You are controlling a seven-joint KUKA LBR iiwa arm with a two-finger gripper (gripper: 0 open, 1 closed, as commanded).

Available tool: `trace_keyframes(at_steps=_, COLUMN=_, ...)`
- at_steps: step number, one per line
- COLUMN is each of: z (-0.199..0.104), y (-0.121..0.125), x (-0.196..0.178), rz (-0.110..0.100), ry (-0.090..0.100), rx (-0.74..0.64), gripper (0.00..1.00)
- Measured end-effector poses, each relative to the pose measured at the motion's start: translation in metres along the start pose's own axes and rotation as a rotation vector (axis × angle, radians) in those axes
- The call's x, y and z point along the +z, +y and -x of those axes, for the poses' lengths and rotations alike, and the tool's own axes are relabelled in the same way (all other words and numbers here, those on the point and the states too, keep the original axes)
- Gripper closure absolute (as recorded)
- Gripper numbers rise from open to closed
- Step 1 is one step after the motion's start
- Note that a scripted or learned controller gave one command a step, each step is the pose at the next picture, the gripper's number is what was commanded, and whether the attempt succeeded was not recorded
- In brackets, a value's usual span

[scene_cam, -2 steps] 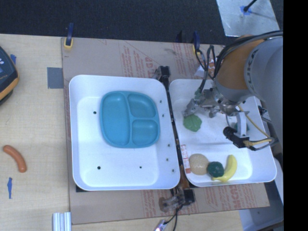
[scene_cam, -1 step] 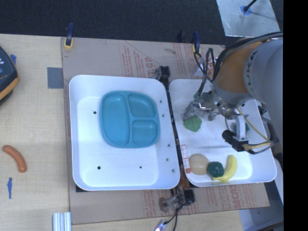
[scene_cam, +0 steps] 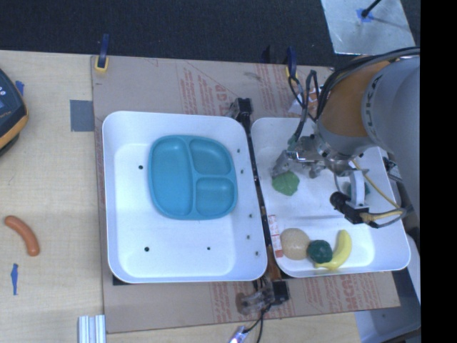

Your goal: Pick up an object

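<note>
right bin [scene_cam: 371,259]: green object [scene_cam: 286,184] under end effector [scene_cam: 284,166]

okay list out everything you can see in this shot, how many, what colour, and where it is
Bins: two, white, side by side on the bench.
Divided plate: one, blue, in the left bin.
Leafy toy: one, green, right bin, upper part, by the claw.
Round toy: one, beige, right bin, near edge.
Ball-like toy: one, dark green, beside the beige one.
Banana: one, yellow, touching the dark green toy.
Sausage: one, orange-red, on the bench left of the bins.
Arm: one, grey with orange band, from the right.
Claw: one, over the right bin.
</note>
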State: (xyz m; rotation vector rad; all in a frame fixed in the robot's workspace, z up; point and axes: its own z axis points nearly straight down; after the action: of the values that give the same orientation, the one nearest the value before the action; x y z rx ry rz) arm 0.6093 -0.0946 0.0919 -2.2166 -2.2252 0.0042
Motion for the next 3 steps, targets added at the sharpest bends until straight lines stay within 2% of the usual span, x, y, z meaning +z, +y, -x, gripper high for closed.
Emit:
trace_keyframes(at_steps=1, z=0.001, y=-0.005, x=0.0, rz=-0.003, ry=0.001, rx=0.0, gripper=0.0)
trace_keyframes(at_steps=2, z=0.002, y=-0.004, x=-0.01, rz=-0.005, ry=0.001, rx=-0.001, gripper=1.0)
trace_keyframes(at_steps=3, z=0.002, y=-0.004, x=-0.01, rz=-0.005, ry=0.0, rx=-0.001, gripper=0.0)
